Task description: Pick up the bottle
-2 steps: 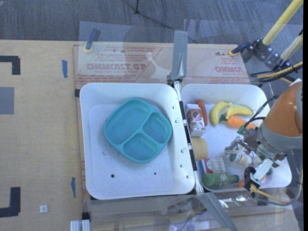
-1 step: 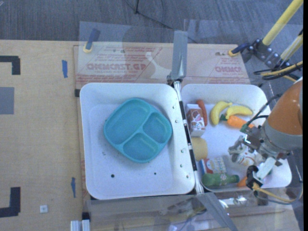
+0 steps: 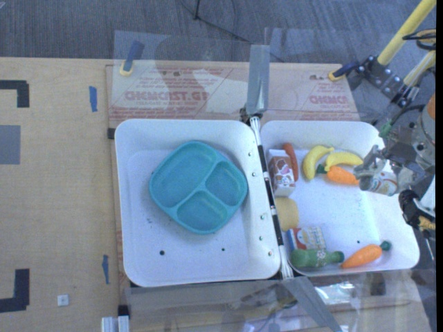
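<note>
at the right bin's (image 3: 387, 223) front edge the green bottle (image 3: 316, 258) lies well apart from the gripper (image 3: 377, 171), finger state unclear.

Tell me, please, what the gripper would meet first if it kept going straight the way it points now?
The gripper points toward the view's left, low over the right bin. First in line looks to be the orange carrot just beyond its fingertips, then the bananas. Depth is hard to judge, so it might pass above them.

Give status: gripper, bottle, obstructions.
Gripper over right bin's far right side, beside a carrot. Green bottle lying at near edge, untouched. Second carrot and a box crowd it.
</note>
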Tool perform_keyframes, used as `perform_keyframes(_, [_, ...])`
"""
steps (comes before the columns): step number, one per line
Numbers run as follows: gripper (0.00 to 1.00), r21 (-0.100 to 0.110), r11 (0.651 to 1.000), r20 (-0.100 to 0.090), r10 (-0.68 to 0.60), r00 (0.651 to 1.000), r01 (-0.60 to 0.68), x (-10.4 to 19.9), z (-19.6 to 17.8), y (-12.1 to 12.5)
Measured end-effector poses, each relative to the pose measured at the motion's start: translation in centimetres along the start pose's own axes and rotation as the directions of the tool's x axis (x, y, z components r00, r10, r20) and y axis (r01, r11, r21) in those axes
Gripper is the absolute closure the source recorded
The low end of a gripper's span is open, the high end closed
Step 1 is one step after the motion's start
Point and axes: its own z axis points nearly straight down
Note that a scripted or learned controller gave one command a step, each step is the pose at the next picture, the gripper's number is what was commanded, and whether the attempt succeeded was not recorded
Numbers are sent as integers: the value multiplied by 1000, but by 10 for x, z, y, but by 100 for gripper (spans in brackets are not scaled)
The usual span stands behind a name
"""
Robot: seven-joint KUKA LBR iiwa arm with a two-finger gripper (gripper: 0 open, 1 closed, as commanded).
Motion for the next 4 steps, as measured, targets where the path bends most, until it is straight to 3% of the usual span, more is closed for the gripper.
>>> perform_keyframes(1, [100, -1, 994, -1, -105, 994, 105, 33, 149, -41])
perform_keyframes(2, [0, -1, 995, -1, -103, 995, 103, 32, 149, -41])
perform_keyframes(3, [0, -15, 979, -3, -203, 979, 203, 35, 183, -39])
perform_keyframes(4, [0, -2, 942, 1, -337, 942, 337, -7, 79, 16])
